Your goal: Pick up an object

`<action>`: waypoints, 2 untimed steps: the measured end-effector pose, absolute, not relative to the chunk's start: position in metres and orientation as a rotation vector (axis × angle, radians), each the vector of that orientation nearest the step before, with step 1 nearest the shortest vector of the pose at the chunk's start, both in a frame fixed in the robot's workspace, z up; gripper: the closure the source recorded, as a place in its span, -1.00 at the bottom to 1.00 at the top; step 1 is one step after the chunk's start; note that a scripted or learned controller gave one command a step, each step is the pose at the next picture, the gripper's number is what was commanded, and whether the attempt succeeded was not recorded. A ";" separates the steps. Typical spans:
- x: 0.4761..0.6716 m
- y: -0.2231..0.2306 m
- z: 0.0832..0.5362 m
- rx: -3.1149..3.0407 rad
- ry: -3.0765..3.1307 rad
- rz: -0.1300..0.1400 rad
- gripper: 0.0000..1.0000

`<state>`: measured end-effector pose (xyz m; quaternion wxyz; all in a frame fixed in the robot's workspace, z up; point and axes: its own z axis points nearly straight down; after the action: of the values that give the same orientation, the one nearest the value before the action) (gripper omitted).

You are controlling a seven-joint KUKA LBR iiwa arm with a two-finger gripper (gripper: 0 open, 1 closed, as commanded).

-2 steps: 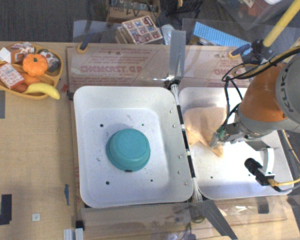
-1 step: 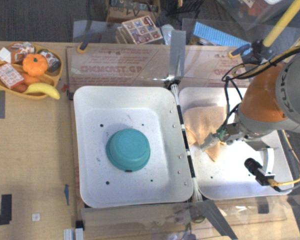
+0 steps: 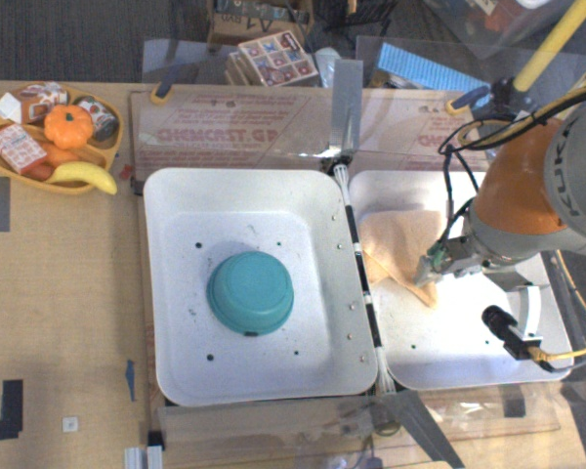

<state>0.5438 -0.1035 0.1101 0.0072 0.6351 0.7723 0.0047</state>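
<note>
Two white bins on the bench. Left bin [image 3: 176, 213]: one teal bowl [image 3: 251, 292], upside down, near centre. Right bin [image 3: 410, 360]: one tan cloth [image 3: 396, 252] (crumpled, by the left wall), end effector [image 3: 432, 267] at its right edge; finger state cannot be told.

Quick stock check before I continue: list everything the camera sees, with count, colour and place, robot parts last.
Bins: two, white, side by side on the bench.
Bowl: one, teal, upside down in the left bin.
Cloth: one, tan, in the right bin's upper left, under the pincer.
Dish of toy food: one, yellow, bench's far left corner, holding an orange pumpkin, a yellow banana and small boxes.
Clutter beyond the bench: boxes, a blue ridged panel.
Arm: one, grey with orange band, over the right bin.
Pincer: one, at the cloth's edge; finger state unclear.
</note>
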 end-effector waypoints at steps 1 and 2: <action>0.544 -0.103 0.110 1.986 2.416 0.015 -1.00; 0.527 -0.109 0.152 1.865 2.525 0.002 -1.00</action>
<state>0.5270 -0.1092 0.1523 0.0013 0.5943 0.8043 0.0005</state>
